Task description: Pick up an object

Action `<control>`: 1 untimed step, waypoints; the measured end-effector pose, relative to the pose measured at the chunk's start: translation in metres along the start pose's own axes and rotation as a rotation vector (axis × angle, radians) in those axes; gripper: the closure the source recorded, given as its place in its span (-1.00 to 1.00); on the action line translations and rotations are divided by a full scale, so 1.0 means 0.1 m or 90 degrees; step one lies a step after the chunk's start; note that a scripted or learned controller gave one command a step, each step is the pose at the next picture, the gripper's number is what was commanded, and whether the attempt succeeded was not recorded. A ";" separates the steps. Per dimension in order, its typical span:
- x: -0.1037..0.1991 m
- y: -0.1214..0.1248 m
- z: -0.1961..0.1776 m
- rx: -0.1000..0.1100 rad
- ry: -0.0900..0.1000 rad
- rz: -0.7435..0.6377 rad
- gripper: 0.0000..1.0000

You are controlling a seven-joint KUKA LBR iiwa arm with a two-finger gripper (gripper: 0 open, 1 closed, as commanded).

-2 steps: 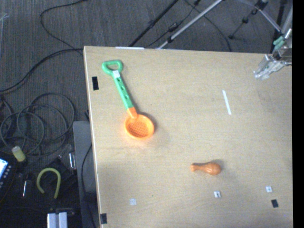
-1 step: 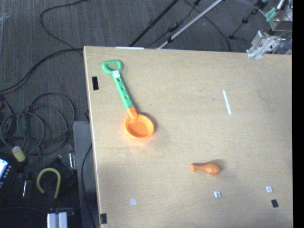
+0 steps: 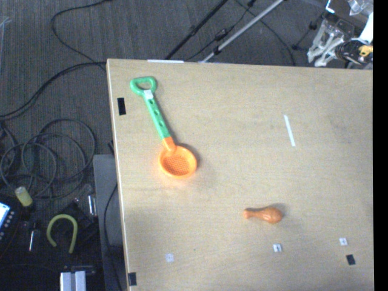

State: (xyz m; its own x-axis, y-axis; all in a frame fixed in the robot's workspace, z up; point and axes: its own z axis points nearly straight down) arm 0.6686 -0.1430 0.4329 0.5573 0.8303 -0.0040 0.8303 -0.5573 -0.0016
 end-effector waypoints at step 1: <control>0.36 -0.61 0.00 0.001 0.001 0.064 1.00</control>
State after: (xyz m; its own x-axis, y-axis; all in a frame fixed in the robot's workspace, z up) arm 0.6386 -0.0789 0.4329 0.6375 0.7704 -0.0027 0.7704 -0.6375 -0.0035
